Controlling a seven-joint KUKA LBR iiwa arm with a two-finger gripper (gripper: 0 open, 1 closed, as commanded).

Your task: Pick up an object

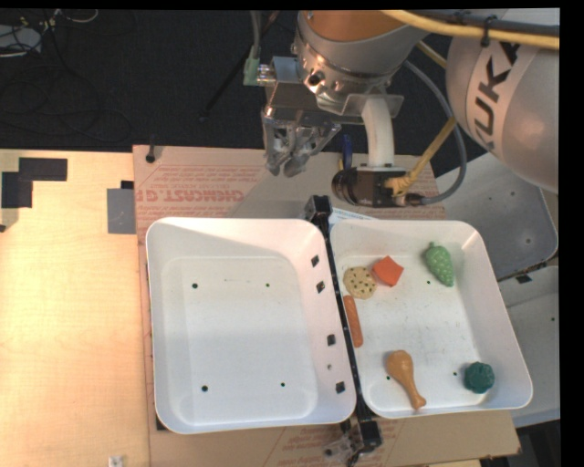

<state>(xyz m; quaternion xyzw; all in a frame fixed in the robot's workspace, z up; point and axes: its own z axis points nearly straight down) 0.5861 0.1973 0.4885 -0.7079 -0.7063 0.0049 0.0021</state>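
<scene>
Overhead, the grey arm [511,82] reaches in from the right, its orange band [351,23] showing above the wrist, and the gripper [292,155] hangs over the cardboard sheet [210,187] behind the two bins, above the far edge of the left bin [173,319] and well apart from every object. Whether the jaws are open or closed cannot be told from this slanted view, and nothing can be seen between them. All the objects lie in the right bin [497,310]. A spotted cookie [359,282] sits near the bin's inner wall, with an orange-red block [388,271] just beside it on the right. A green, bumpy piece [439,264] lies toward the far right corner. An orange carrot-like stick [352,321] lies along the inner wall, just below the cookie. A tan drumstick [405,377] rests near the front of the bin, its thin end pointing to the front, and a dark green, round, knobbly piece [478,377] sits near the front right corner. To the left of the bins, the pale wooden table [64,328] carries a few dark rectangular marks [119,208].
</scene>
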